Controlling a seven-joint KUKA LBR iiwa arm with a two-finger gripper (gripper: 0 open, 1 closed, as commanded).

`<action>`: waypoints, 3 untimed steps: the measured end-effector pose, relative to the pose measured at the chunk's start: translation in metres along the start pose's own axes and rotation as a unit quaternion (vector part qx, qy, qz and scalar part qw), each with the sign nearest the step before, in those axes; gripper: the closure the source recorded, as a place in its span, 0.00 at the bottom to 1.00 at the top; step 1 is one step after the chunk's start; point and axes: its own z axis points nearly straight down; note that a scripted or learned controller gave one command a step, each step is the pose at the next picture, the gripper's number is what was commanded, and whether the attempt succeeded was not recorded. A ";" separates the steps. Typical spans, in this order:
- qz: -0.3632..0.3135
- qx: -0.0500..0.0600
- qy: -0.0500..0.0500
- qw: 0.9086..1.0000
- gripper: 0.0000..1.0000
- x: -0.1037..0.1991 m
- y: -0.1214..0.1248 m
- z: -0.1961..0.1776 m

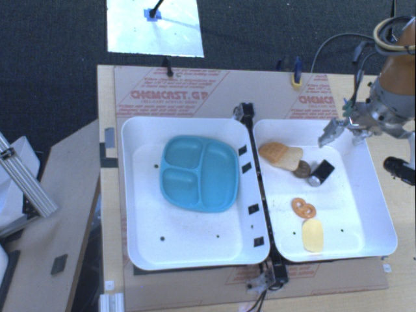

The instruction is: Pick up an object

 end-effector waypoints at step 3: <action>0.001 -0.009 -0.006 1.000 0.00 0.008 0.005 0.137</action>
